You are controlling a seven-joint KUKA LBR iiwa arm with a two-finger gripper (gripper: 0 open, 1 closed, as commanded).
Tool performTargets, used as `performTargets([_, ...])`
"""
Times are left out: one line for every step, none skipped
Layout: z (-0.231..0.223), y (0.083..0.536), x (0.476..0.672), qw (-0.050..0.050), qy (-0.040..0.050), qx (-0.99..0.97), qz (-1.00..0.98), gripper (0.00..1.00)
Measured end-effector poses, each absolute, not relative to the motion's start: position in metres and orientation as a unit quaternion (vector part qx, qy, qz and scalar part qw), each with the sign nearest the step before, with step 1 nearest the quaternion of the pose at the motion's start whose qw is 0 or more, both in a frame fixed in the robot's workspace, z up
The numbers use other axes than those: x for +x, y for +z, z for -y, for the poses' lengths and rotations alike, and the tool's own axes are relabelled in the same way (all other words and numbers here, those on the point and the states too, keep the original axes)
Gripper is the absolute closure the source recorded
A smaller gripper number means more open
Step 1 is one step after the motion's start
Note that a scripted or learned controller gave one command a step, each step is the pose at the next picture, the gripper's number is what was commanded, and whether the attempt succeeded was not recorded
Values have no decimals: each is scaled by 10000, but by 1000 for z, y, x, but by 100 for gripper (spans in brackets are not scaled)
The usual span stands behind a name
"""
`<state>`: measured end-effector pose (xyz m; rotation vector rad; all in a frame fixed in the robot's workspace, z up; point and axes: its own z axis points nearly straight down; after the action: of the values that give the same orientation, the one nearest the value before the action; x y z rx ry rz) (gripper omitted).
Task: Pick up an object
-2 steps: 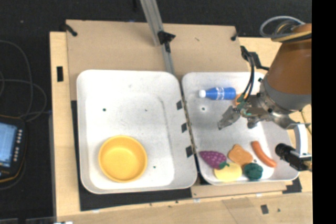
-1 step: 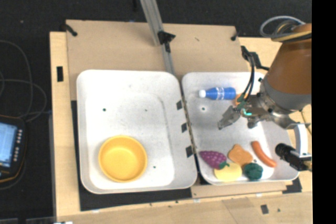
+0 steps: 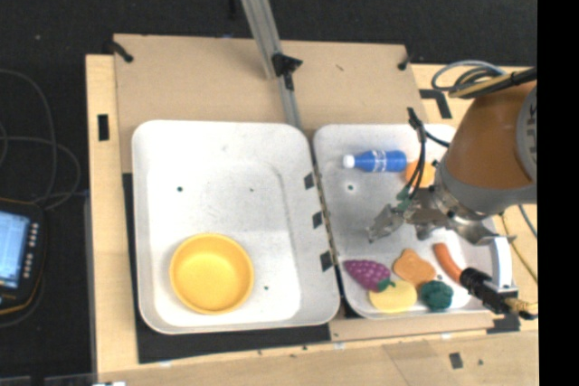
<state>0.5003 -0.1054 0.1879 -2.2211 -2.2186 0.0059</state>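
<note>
Your pick targets are bunched at the near edge of the right bin (image 3: 362, 140): purple grapes (image 3: 366, 271), an orange slab (image 3: 414, 266), a yellow fruit (image 3: 393, 296), a green lump (image 3: 436, 294) and a carrot-ish stick (image 3: 446, 259). The gripper (image 3: 387, 223) hovers just above them with fingers spread, holding nothing. Since they touch, you could easily nudge or pinch two. They look like smooth, rounded plastic, so they'll slip. The blue bottle (image 3: 378, 161) would roll. The yellow bowl (image 3: 212, 272) sits alone in the left bin (image 3: 217, 158).

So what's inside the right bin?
The right bin holds a blue bottle, purple grapes, a yellow fruit, an orange piece, a carrot and something green. The arm covers its right side.
</note>
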Motion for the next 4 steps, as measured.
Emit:
performTargets([112, 128, 494, 12, 19, -7076, 7066, 0])
performTargets([113, 102, 497, -37, -16, -7070, 7072, 0])
performTargets([113, 112, 497, -22, -25, -7086, 7056, 100])
performTargets([122, 171, 496, -34, -20, -7065, 7077, 100])
